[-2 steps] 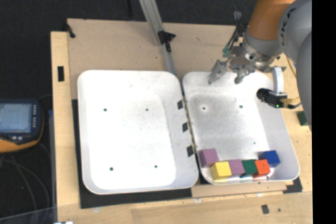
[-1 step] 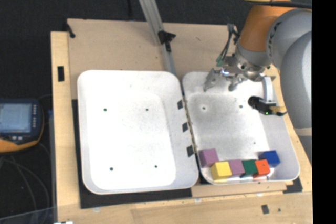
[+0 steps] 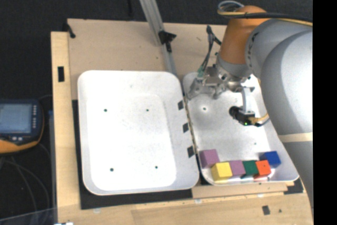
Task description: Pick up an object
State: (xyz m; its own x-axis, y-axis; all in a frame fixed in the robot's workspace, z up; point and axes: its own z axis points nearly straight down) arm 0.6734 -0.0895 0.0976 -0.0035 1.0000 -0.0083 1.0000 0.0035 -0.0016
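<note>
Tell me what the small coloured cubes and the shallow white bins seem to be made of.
The small coloured cubes look like painted wood or matte plastic: flat solid colours, crisp edges, no shine. It could be either. The shallow white bins look like moulded plastic: smooth, rounded corners, a faint sheen.

Evenly lit from overhead, bright on both white bins (image 3: 129, 129), nearly washed out. Soft, short shadows only. Dark and murky beyond the bench's (image 3: 105, 42) far edge. Slightly soft focus throughout, grainy, no glare streaks.
</note>
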